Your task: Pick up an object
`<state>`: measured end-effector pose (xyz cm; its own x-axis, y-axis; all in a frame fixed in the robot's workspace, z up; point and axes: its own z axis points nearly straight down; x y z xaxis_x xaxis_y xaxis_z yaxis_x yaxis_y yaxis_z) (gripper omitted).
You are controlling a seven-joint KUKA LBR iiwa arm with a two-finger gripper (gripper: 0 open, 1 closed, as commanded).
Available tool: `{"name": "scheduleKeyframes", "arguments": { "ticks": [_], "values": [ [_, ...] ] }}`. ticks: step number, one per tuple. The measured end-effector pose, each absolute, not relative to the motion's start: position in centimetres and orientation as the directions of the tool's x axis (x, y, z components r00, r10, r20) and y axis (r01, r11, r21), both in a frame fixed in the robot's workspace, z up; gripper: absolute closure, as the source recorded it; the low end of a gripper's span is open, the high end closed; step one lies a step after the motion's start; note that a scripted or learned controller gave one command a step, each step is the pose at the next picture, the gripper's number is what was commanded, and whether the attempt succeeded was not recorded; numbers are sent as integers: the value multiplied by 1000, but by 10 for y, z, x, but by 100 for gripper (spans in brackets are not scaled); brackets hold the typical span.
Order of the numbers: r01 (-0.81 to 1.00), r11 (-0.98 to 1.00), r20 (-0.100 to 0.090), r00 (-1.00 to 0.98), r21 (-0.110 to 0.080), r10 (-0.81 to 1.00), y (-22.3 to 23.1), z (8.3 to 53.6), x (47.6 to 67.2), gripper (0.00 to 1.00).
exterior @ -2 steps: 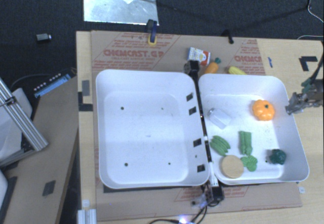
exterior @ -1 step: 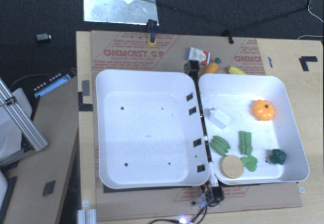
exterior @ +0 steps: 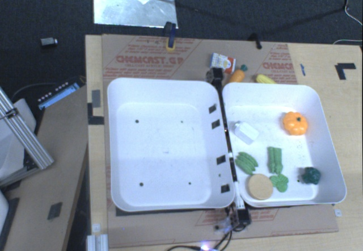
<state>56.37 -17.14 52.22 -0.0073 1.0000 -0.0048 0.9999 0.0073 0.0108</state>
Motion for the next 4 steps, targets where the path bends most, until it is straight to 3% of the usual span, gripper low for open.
{"name": "scheduleKeyframes", "arguments": {
  "ticks": [1, 2, 3, 4],
  "values": [
    [1000, 0, 2, 0, -4, 1000, -159, 462, 484, 100],
    [1000, 7, -3, -7, 8, 1000, -147, 493, 545, 100],
    [1000, 2, -5, -2, 9, 1000, -178, 533, 611, 100],
    [1000, 0, -3, 0, 4, 1000, -208, 535, 652, 100]
  ]
}}
